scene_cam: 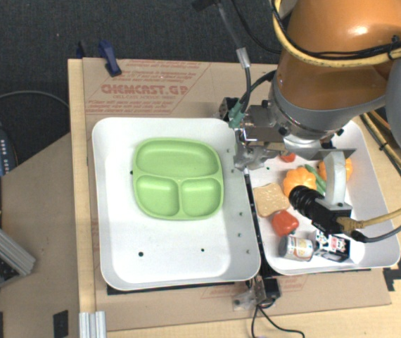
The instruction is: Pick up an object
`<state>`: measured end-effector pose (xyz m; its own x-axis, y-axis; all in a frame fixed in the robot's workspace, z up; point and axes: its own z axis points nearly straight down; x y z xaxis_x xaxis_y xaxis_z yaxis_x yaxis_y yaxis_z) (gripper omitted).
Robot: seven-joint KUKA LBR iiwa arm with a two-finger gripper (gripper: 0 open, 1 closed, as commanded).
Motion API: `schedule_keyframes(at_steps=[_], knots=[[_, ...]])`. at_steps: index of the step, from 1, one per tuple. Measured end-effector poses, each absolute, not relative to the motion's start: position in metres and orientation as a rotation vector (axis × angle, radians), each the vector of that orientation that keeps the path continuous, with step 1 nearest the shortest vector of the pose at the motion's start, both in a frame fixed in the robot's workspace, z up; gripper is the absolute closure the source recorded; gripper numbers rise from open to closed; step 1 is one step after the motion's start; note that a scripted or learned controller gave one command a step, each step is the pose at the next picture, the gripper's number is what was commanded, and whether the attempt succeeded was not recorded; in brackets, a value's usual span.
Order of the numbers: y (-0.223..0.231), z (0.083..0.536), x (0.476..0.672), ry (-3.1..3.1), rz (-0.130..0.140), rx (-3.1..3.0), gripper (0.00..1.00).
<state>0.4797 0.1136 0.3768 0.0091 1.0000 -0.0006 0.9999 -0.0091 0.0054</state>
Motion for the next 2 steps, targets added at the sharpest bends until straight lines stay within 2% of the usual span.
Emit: schedule_keyframes(at_steps=[2], knots=[[0.120,0.395,0.481,2.220,0.007,2.218,1.00]])
